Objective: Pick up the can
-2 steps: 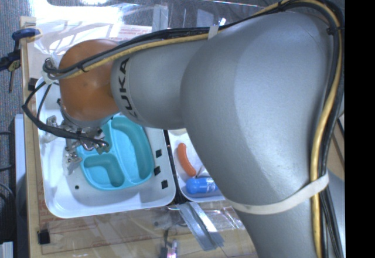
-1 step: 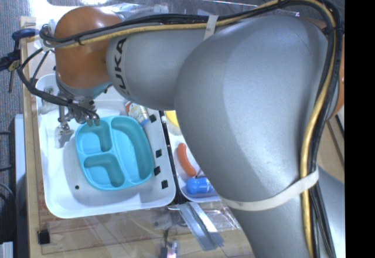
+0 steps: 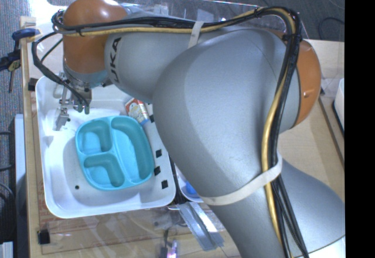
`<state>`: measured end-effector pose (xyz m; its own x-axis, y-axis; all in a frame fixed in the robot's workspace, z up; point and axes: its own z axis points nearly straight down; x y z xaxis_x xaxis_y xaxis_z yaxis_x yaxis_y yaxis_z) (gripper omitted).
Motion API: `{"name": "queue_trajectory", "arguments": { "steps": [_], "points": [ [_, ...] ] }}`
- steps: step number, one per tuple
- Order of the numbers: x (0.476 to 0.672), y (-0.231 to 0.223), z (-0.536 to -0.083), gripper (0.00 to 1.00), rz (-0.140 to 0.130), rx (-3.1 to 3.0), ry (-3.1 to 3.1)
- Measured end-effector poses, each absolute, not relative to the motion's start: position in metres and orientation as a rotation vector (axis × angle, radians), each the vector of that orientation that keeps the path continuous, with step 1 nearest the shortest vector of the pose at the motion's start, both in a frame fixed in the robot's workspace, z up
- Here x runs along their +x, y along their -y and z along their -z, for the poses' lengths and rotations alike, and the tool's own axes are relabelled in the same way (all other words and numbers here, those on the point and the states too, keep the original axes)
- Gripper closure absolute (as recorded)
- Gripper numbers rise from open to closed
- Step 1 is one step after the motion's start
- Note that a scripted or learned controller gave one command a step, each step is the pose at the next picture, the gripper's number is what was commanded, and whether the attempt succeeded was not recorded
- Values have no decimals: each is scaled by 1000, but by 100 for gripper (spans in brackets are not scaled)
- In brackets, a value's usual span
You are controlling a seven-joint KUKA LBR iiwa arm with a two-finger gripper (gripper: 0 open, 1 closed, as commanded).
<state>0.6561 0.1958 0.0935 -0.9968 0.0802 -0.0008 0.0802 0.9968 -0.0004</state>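
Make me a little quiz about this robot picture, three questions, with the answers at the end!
1. True or false: the blue tray has three compartments.
2. Which bin holds the blue tray: A the left bin, B the right one?
3. Fill in: the tool hovers near the bin's ____ left corner.

Key: 1 true. 2 A. 3 upper. A bit of the can peeks out beside the grey arm.

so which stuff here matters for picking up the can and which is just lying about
For the job:
- can, partly hidden beside the arm
- gripper, over the left bin's far corner

Lying about:
- blue divided tray
- left white bin
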Motion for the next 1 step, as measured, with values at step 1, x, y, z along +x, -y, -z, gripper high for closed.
{"name": "queue_trajectory", "arguments": {
  "steps": [1],
  "points": [
    [653,-179,-93,0,1,68,-3142]
  ]
}}
